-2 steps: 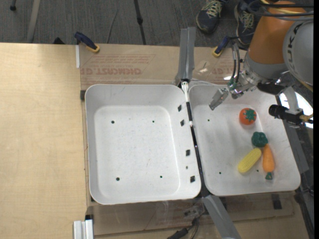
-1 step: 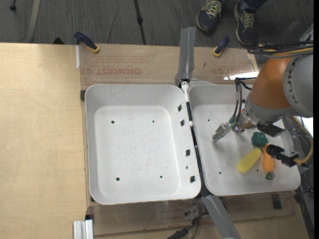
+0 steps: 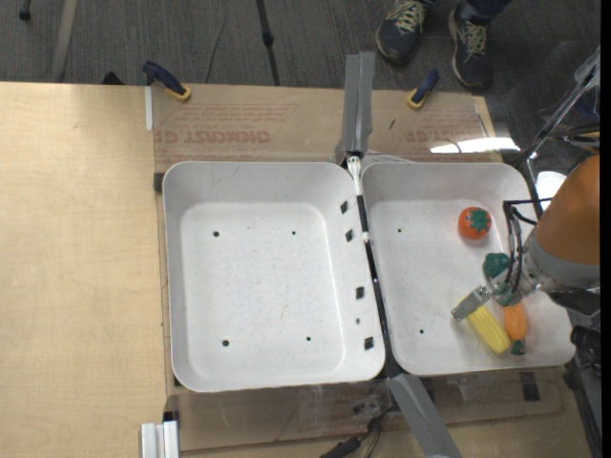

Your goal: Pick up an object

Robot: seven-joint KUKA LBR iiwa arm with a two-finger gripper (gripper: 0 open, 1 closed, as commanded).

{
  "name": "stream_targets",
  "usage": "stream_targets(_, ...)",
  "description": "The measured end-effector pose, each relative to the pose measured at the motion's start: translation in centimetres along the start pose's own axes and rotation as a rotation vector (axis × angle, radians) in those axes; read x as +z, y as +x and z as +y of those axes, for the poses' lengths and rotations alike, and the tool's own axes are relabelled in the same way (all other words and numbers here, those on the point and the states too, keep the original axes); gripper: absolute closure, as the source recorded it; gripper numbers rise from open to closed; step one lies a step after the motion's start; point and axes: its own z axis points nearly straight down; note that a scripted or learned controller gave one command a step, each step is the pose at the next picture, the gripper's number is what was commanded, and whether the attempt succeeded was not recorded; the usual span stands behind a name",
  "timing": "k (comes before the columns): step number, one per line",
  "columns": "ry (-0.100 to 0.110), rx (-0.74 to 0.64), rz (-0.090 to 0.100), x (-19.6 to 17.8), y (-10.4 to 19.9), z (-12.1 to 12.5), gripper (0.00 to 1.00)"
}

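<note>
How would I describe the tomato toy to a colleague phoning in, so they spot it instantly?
Start at the right-hand white bin. Look toward its far right area, above the gripper: a small round red tomato with a green top sits alone. The yellow corn and orange carrot lie lower, together and elongated.

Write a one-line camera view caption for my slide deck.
Gripper low in right bin beside toy corn, carrot, and tomato.
</note>
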Motion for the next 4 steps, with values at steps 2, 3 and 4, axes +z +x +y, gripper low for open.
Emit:
stream_targets(2, 0.000, 0.206, 0.009, 0.0, -3.4, -1.8, 0.00)
stream_targets(3, -0.002, 0.209, 0.002, -0.9, -3.7, -1.8, 1.00)
stream_targets(4, -0.001, 0.152, -0.001, -12.4, 0.7, 2.5, 1.00)
